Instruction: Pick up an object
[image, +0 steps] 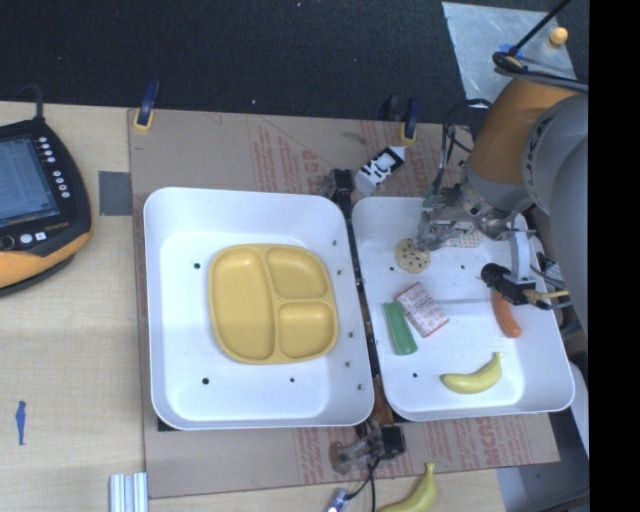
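Overall, surface (60, 350): pale wood, with a brown cardboard sheet (250, 150) under both bins.
Left bin (180, 390): white, left of centre in the frame; it holds a yellow divided plate (272, 302), lying flat near its middle.
Right bin (545, 385): white, touching the left bin along their shared edge.
Arm (540, 140): grey with an orange band, entering from the upper right of the frame.
Pincer (438, 232): low over the upper part of the right bin; how far open it is cannot be told, and nothing can be seen in its hold.
Round tan disc (411, 256): dotted with holes, flat on the bin floor just below and left of the pincer.
Pink-and-white packet (422, 308): mid-bin, below the disc.
Green block (400, 327): just beside the packet, on its left.
Orange carrot-shaped piece (509, 320): near the bin's right side.
Banana (474, 376): lower right of the bin.
Second banana (418, 491): outside the bins, at the bottom edge of the frame.
Control pendant (35, 205): at the left edge of the frame.
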